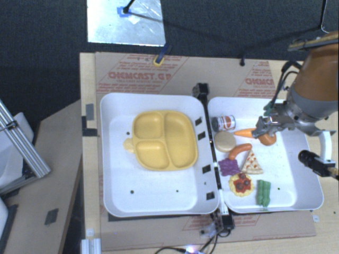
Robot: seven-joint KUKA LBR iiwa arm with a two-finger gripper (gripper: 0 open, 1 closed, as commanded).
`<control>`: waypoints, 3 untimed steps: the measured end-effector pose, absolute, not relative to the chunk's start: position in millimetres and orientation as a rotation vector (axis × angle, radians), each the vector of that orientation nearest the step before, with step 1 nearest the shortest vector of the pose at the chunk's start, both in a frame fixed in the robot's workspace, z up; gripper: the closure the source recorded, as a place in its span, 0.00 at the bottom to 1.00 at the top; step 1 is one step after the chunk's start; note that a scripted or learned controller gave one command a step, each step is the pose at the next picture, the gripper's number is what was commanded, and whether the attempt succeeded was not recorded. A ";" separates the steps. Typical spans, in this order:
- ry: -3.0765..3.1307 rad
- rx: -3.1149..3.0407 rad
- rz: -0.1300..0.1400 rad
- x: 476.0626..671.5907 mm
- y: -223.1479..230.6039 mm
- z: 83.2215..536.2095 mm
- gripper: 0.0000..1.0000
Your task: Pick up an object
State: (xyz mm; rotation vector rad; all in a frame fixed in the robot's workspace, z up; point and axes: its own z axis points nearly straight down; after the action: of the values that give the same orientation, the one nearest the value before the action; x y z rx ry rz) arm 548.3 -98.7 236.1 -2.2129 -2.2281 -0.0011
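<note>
Camera view, from above at a slant. Two shallow white bins side by side: left white bin (114,194) bearing a yellow three-compartment plastic tray (161,140); right white bin (302,187) strewn with toy food. Hovered low over the right bin's upper middle, the two-finger gripper (263,128), dark and metallic, reaching in under the grey arm with its orange band. Right beneath and just beside it, an orange plastic carrot (244,133) pointing left, and a rounded orange piece (268,139) touching or nearly touching the fingertips. Impossible to tell how wide the fingers stood, or whether anything sat between them; no grasp confirmed.

Nearby: a small red-and-white can (224,123) on its side, a pale tan round bun (224,141), a red-orange sausage (239,151), a purple lumpy piece (229,166), a triangular pizza slice (252,163), a round yellow-and-red pizza (241,184), a green ridged vegetable (263,191).

Judged as the likeliest target, the carrot: light, stiff, hollow-looking plastic, smooth and probably slippery, tapering, so prone to squirting out if pinched near the tip. Best taken across the thicker right-hand end, jaws square to its length.
</note>
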 end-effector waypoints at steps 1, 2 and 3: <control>-2.227 -2.212 0.000 523.1 -74.4 226.3 1.00; -2.223 -2.220 0.000 519.7 -81.5 214.5 1.00; -2.225 -2.222 -0.003 514.4 -91.4 228.9 1.00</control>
State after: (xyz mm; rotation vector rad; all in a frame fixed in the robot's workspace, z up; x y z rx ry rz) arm 514.4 -91.4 228.9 -2.2224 -2.2250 -0.0030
